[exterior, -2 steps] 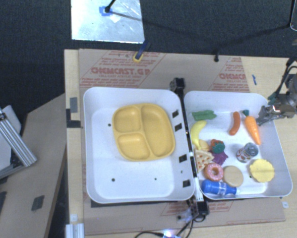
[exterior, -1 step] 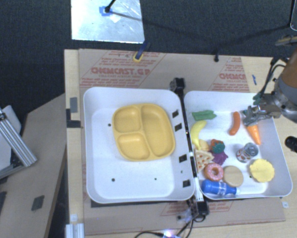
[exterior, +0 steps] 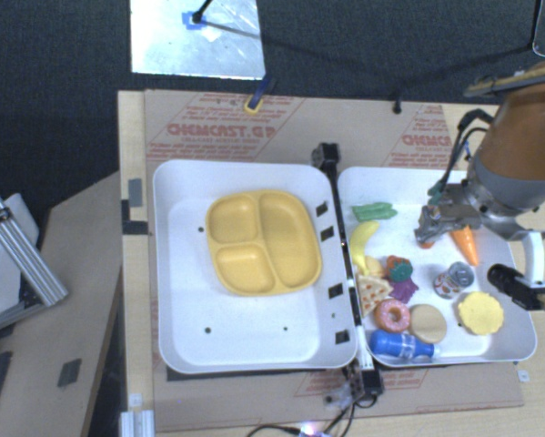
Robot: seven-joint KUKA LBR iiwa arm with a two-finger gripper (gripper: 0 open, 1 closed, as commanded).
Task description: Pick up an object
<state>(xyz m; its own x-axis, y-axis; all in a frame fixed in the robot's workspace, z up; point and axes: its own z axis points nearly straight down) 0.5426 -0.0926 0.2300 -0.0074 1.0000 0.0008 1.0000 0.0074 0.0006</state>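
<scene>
Bench bins (exterior: pixel 176 271): tray (exterior: pixel 261 242), toys (exterior: pixel 395 289).

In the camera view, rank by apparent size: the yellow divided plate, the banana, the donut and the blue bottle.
Largest to smallest as they look:
1. yellow divided plate, by far
2. banana and blue bottle, about alike in length, so I won't rank them
3. donut

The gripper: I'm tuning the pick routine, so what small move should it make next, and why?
Probably a short descent onto the carrot. The gripper hovers in the right bin just left of that toy, with nothing visibly between its fingers.
</scene>
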